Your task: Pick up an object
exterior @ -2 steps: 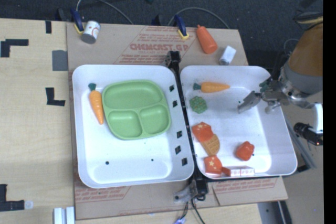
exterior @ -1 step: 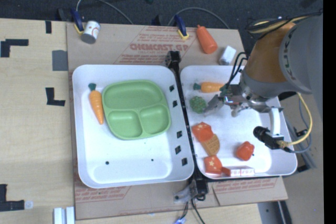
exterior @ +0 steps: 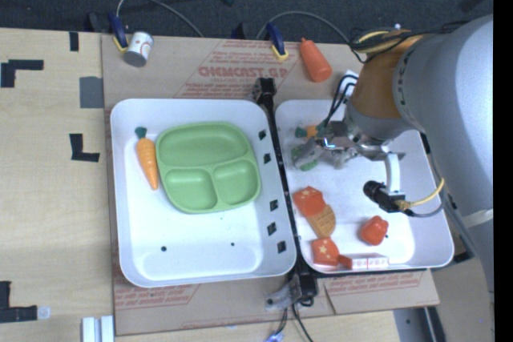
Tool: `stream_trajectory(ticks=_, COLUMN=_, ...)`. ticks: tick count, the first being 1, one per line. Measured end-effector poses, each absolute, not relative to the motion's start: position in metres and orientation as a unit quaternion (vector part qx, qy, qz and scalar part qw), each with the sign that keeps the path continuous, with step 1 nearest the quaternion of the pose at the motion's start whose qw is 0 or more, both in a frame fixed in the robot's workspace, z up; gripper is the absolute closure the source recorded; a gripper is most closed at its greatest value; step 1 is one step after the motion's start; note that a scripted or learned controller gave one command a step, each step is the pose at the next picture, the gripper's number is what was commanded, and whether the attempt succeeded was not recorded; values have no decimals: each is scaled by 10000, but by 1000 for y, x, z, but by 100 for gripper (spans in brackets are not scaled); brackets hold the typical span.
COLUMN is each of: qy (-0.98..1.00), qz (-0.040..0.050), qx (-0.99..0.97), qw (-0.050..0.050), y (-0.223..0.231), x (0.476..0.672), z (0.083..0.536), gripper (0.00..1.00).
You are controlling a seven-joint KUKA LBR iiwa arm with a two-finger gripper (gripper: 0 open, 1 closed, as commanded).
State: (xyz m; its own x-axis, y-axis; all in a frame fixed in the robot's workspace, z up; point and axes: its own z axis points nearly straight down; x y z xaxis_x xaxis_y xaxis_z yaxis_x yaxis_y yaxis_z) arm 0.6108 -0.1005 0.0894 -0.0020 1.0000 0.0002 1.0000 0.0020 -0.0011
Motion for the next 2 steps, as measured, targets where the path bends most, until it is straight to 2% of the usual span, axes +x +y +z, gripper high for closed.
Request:
stream_trajectory(ticks=1, qy=-7066, qz=46, qx=-7075, qw=59, y=-100, x=666, z=84, gripper=0)
stream_trajectory(ticks=2, qy=-7072, qz=87, qx=-7069, qw=90, y=-100, x=664, z=92, gripper=100)
